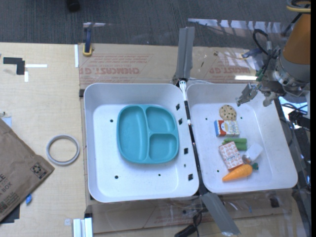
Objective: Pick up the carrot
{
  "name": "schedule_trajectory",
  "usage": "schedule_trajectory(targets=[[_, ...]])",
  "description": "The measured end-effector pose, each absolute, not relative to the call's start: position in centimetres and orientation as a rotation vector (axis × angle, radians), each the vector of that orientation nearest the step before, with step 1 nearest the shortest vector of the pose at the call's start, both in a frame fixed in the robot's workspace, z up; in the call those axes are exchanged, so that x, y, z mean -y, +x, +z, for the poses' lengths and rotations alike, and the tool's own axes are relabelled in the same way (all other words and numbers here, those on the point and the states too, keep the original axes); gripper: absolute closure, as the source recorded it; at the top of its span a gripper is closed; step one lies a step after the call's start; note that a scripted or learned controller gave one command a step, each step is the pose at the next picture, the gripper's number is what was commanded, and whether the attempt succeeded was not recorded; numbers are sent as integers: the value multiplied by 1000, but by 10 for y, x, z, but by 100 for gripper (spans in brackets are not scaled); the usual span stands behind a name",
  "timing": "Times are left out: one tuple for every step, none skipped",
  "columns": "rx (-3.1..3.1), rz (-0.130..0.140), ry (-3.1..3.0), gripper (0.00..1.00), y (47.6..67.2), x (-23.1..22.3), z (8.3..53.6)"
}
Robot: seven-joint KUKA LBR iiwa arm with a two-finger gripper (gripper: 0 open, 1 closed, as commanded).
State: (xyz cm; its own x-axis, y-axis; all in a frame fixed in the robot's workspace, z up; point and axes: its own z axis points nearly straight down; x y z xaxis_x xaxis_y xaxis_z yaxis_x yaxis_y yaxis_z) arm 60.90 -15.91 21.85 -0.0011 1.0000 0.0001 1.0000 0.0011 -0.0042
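Note:
The orange carrot [238, 172] with a green stub lies near the front of the right bin [276, 179], slanting up to the right. My gripper [257, 97] hangs above the bin's back right part, well behind the carrot. Its two fingers stand apart, open, with nothing between them.
Between gripper and carrot lie a cookie [227, 112], a small carton [226, 128], a green piece [237, 143], a red-and-white packet [230, 155] and a white bottle [253, 151]. The left bin [98, 181] holds a teal divided plate [148, 133]. A tape ring [62, 148] lies on the bench at left.

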Motion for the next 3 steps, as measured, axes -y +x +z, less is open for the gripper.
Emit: schedule_trajectory(targets=[[2057, 7, -2369, 0, 541, 129, 177], [2479, 2, -1929, 0, 588, 104, 197], [2403, 3, -2018, 0, 532, 131, 116]])
